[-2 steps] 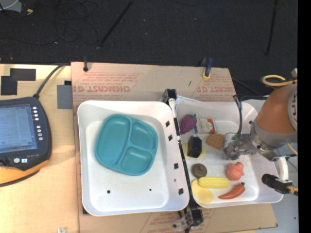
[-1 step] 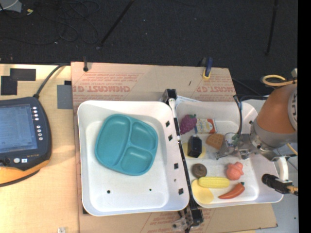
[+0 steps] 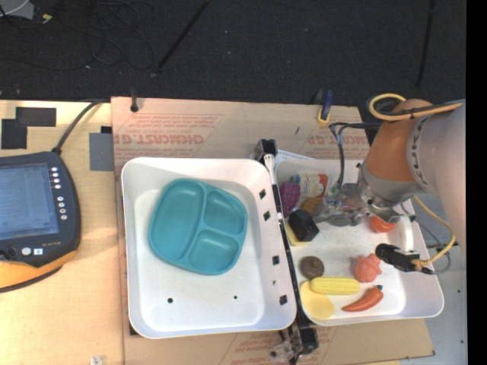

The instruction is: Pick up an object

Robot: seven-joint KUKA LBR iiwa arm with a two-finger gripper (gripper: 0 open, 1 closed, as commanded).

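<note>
Gripper (image 3: pixel 346 210) low in the right bin (image 3: pixel 426 306), toward that bin's 12 o'clock end, hanging from the grey arm with its orange band at 2 o'clock. Open or closed: cannot tell, and nothing seen held.

Right bin crowded:
- purple piece (image 3: pixel 290 196) at 10 o'clock of the bin
- black block (image 3: pixel 303 225) at 9 o'clock, lying on something yellow
- brown round (image 3: pixel 311 266) at 8 o'clock
- corn (image 3: pixel 335 286) at 6 o'clock, touching a yellow disc (image 3: pixel 319 307) at its own 7 o'clock
- red pepper (image 3: pixel 364 300) just beside the corn, at its 4 o'clock
- pink piece (image 3: pixel 367 268) near the bin's middle
- orange piece (image 3: pixel 380 223) at 3 o'clock

Left bin (image 3: pixel 141 280) with one teal plate (image 3: pixel 199 226), three-sectioned, lying flat toward 12 o'clock.

Both bins side by side on printed cardboard (image 3: pixel 190 128) over a pale bench. Dark-cased pendant (image 3: pixel 34 204) with a screen at 9 o'clock of the view. Dark floor (image 3: pixel 251 36) with loose cables (image 3: pixel 114 36) across 12 o'clock.

Nearest to the gripper: black block near, at its 8 o'clock, and orange piece close at its 4 o'clock. Pink piece at 5 o'clock, corn at 6 o'clock, both apart from it. Plate well apart at 9 o'clock.
</note>
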